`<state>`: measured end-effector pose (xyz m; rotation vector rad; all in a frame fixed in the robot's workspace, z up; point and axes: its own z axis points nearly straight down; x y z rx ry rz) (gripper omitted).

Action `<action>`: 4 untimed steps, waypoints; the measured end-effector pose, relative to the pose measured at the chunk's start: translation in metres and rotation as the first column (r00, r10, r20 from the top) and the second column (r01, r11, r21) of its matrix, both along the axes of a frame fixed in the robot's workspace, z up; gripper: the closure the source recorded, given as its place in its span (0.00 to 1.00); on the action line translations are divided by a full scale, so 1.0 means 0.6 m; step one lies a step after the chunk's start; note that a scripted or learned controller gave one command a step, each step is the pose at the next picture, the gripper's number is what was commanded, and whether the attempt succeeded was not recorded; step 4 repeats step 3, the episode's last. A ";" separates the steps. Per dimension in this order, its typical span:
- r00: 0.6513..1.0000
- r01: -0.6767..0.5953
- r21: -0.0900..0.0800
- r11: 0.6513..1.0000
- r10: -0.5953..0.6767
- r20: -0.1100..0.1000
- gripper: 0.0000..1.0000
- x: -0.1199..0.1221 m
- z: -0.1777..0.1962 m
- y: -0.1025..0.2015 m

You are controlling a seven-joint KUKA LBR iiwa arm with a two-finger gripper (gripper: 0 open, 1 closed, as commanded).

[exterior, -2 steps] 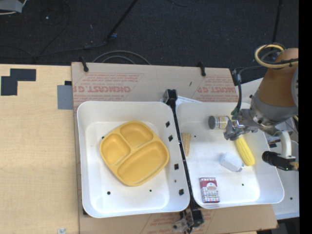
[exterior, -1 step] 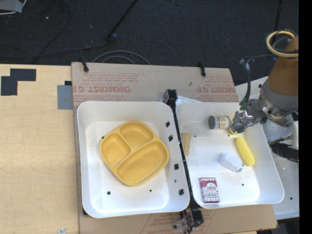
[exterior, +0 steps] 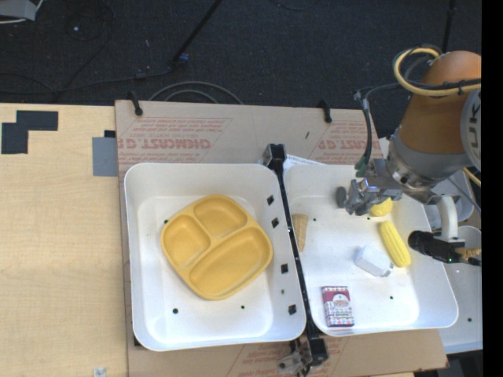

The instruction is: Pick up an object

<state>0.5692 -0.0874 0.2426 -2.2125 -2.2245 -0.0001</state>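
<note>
My gripper point(exterior: 355, 200) hangs low over the far part of the right bin point(exterior: 428, 305), reaching in from the right. A small yellow piece point(exterior: 382, 206) lies right beside it; I cannot tell whether they touch. A yellow corn cob point(exterior: 394, 243) lies just in front of that piece. A pale grey block point(exterior: 371, 261) sits near the bin's middle. A red and white box point(exterior: 338, 305) lies at the near edge. A tan cone point(exterior: 300, 229) rests against the bin's left wall.
The left bin point(exterior: 149, 305) holds a yellow divided plate point(exterior: 216, 246). A black divider point(exterior: 287, 242) runs between the two bins. Bare floor shows in the right bin's far left part and near right corner.
</note>
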 end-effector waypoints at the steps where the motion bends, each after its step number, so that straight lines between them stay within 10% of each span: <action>1: 1.000 0.002 -0.001 1.000 -0.002 -0.001 1.00 -0.007 -0.002 0.070; 3: 1.000 -0.001 -0.001 1.000 0.001 -0.001 1.00 -0.022 -0.018 0.268; 4: 1.000 -0.001 -0.001 1.000 0.001 -0.001 1.00 -0.022 -0.018 0.268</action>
